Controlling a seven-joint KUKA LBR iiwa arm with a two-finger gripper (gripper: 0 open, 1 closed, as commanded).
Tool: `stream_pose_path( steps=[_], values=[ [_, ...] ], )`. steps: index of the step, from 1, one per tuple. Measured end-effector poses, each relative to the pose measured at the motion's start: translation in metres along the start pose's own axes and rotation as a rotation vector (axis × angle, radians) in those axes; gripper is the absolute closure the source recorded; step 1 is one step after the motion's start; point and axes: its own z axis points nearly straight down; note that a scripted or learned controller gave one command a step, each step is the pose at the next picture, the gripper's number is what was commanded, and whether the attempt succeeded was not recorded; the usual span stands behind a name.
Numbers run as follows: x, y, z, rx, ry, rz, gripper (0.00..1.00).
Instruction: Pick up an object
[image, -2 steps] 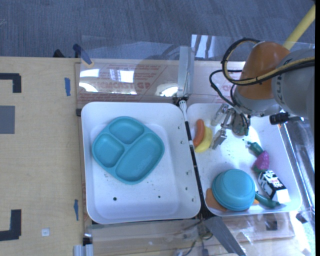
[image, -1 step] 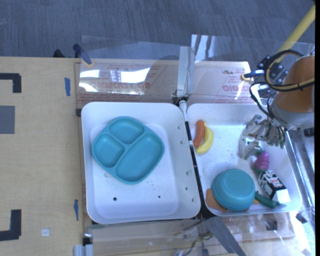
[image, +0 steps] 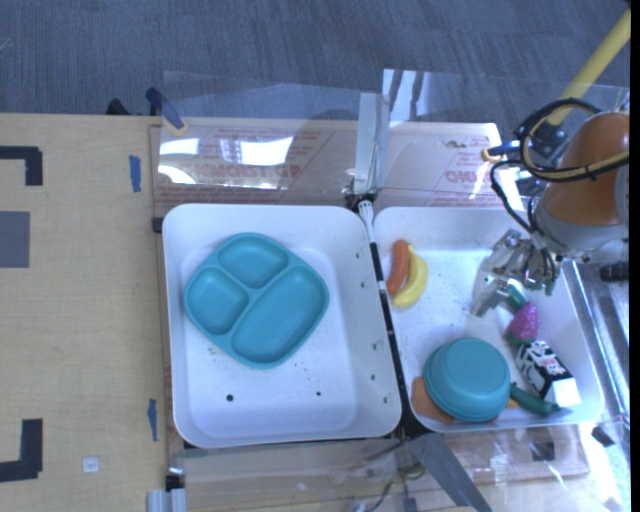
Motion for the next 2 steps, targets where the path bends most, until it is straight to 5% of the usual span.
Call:
stream_pose_path(
  steps=[1,2],
  values=[
    [0.064,0.073,-0.002,-0.003,-0.004,-0.213,0.0],
    [0.122,0.009,-0.002,-0.004,-0.004,-0.078,0.0]
  ],
)
